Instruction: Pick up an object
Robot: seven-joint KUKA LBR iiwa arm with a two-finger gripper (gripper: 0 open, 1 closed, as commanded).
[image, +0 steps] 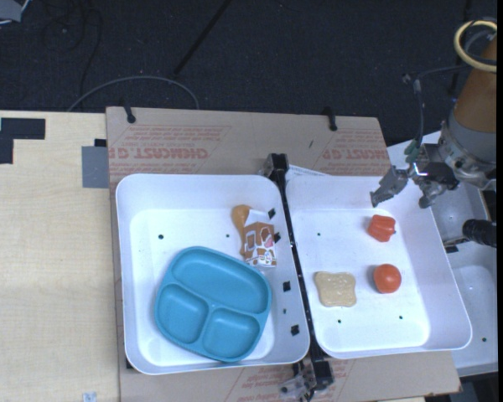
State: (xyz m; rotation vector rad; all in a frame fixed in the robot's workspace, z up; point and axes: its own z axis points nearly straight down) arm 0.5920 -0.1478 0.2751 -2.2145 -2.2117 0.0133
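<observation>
The right bin [419, 329] holds a red-orange block [381, 227], a round red tomato-like ball [387, 278] and a tan bread-shaped piece [335, 288]. My gripper [409, 191] hangs above the bin's far right corner, up and to the right of the block. Its two dark fingers [387, 188] are spread apart with nothing between them. In the left bin [142, 216] lie a blue divided plate [211, 303], a small printed packet [258, 244] and a brown piece [241, 217].
A black divider [287, 249] runs between the two bins. Cardboard [235, 145] lies under them on the bench. The arm and its cables [465, 132] occupy the right side, with a black part [479, 231] beside the right bin's rim.
</observation>
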